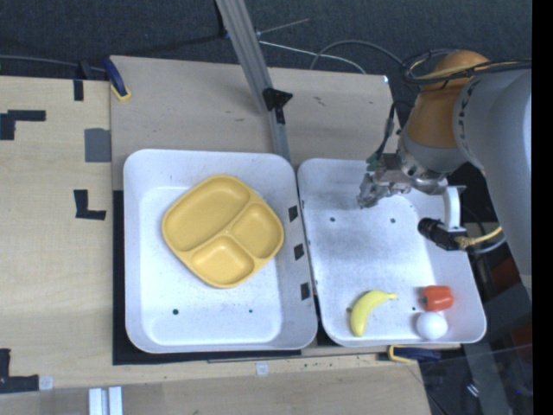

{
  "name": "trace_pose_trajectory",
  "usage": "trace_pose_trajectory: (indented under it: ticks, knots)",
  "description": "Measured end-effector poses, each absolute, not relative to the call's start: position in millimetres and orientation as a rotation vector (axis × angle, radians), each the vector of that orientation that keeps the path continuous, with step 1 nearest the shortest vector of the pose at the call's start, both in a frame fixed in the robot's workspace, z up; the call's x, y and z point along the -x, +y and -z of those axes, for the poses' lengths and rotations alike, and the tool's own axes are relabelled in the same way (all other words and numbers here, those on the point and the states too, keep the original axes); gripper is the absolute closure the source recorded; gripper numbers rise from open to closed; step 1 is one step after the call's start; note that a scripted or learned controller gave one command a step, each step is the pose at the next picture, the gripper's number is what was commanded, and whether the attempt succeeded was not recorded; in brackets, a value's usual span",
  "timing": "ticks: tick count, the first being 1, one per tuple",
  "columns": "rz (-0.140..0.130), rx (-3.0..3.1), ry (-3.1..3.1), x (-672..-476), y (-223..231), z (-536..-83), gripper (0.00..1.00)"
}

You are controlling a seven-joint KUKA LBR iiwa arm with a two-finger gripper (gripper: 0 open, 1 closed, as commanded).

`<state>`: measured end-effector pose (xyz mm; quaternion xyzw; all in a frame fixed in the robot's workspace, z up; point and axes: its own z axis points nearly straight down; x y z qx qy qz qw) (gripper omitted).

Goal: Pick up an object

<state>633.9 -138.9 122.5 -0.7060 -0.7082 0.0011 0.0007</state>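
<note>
Hand (378,190) hovering at right bin's (346,236) far edge, grip state unreadable. Banana (368,309), ball (431,325), orange block (438,297) crowding near corner (wall likely fouling the grasp).

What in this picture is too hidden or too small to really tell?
- Tool, camera view: its tips are small and blurred, so what they are doing is unclear.
- Orange object and white ball in the right bin: too small to identify for certain.
- Arm: cut off by the right edge.
- Yellow tray and banana are plain.
</note>
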Motion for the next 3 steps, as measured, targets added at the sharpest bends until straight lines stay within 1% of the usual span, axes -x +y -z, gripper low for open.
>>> trace_pose_trajectory:
  ticks: [1,2,3]
  knots:
    - [0.002,2.222,-2.225,-634.1,-139,-165,1.00]
    - [0.005,2.222,-2.227,-629.6,-134,-226,1.00]
    - [0.003,2.222,-2.225,-622.1,-136,-273,1.00]
